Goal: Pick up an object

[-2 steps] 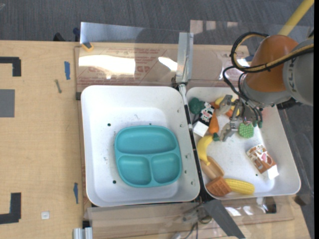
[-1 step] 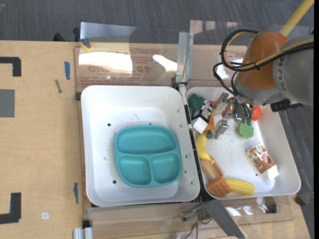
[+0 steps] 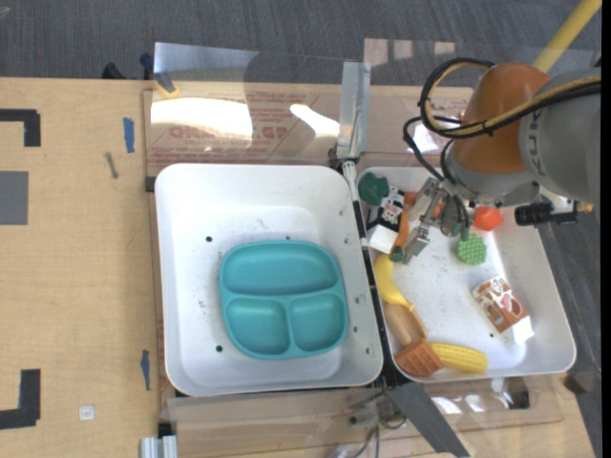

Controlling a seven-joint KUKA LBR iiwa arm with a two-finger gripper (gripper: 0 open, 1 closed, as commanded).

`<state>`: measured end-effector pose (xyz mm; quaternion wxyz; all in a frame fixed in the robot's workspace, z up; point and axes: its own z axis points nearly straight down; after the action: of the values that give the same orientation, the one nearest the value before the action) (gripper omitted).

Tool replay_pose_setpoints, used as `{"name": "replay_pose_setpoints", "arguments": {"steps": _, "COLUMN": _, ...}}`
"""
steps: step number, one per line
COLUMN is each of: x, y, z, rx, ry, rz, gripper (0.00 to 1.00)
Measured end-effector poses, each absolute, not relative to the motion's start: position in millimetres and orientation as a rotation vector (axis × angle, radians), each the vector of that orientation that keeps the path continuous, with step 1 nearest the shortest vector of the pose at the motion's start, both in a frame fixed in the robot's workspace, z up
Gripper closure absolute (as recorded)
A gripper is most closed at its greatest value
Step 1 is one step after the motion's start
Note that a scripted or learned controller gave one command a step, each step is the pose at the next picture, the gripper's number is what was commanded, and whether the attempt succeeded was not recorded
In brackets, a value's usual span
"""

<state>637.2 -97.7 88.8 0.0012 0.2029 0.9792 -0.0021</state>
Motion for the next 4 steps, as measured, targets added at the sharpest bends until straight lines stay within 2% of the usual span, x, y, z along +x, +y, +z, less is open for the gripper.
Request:
{"name": "replay_pose_setpoints", "arguments": {"steps": 1, "x": 646.7, "y": -101.0, "z": 86.2, "rx": 0.971, "ry": 3.017, "rz": -0.027, "gripper": 0.00}}
{"name": "replay_pose_setpoints", "arguments": {"steps": 2, "x": 561.4, "y": -95.8, "z": 89.3, "rx": 1.106, "ry": 2.932, "rz": 0.001, "gripper": 0.00}}
{"name": "replay_pose_setpoints", "arguments": {"steps": 3, "x": 597.9, "y": -104.1, "z": 88.7, "rx": 1.278, "ry": 2.861, "rz": 0.003, "gripper": 0.00}}
{"name": "replay_pose_setpoints", "arguments": {"steps": 4, "x": 647.8, "y": -105.6, "z": 89.4, "rx": 1.308, "ry": 2.893, "rz": -0.023, "gripper": 0.00}}
